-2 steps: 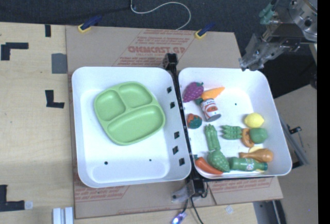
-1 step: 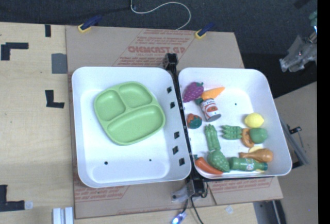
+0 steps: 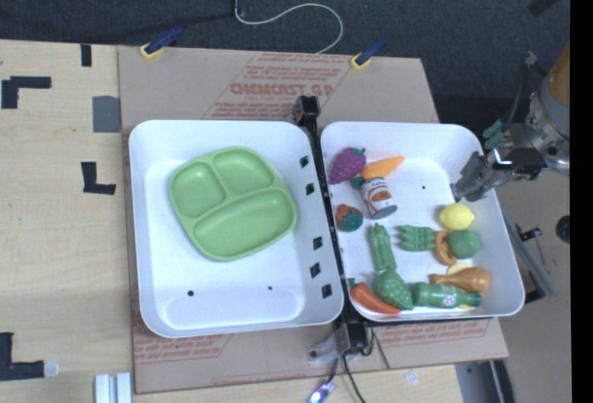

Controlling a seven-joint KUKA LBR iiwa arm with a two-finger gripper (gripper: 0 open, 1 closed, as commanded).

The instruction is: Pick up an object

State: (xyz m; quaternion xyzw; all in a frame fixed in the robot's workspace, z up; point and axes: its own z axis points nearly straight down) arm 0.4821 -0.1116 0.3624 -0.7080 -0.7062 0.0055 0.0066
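The tool (image 3: 473, 181) hangs over the right rim of the right bin (image 3: 422, 134), just above a yellow lemon (image 3: 457, 216); its dark fingers point down and to the left, but I cannot tell whether they are spread or closed, and nothing shows between them. The lemon sits against the bin's right wall, touching a green round fruit (image 3: 466, 243) below it, so there is little room on that side. Most of the toys crowd the lower half and the left side of this bin: a purple bunch of grapes (image 3: 346, 164) and an orange carrot (image 3: 385, 166) near the top left, a small can (image 3: 378, 196) just under them, a green pod (image 3: 381, 247) upright in the middle, a brown drumstick (image 3: 468, 279) and a green bottle (image 3: 443, 296) along the bottom edge. The top right part of the bin floor is bare white, giving open room there. The left bin (image 3: 148, 207) holds a green divided plate (image 3: 233, 202), tilted a little, with bare floor around it, widest along the bottom. The two bins touch along a dark clipped seam. They rest on a sheet of cardboard (image 3: 278, 81) laid on the pale wooden worktop (image 3: 56, 234), which has black tape marks. Behind is dark carpet with a white cable (image 3: 278, 17) looping across it.
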